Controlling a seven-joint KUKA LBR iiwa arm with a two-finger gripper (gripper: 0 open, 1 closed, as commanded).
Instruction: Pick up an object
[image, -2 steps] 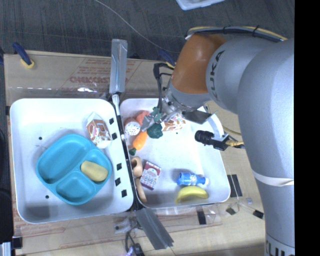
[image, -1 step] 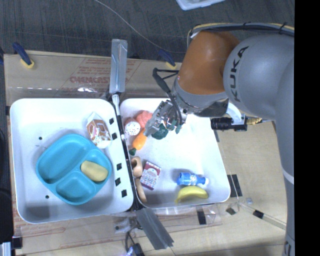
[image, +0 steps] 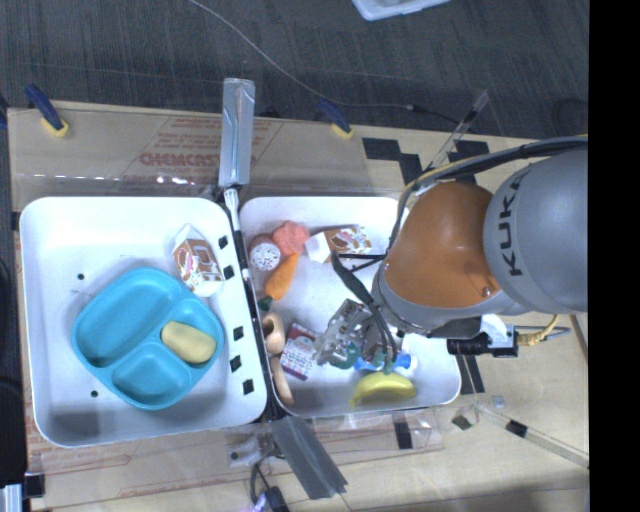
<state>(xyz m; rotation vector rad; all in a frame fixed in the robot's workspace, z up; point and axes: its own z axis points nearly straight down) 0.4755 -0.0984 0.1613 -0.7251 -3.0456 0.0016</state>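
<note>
The yellow banana lay at the near edge of the right bin, just beside and below the gripper. It was judged light, smooth and curved, best taken across its middle. How the gripper was set could not be told. An orange carrot lay farther up.

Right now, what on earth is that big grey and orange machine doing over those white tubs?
A robot arm reaches into the right bin, its tool lowered among a jumble of small toys: a carrot, a banana and a few little packets. It is meant to pick one up, but nothing can be seen in its grip. The left bin bears a blue divided plate with a yellow lump on it.
</note>
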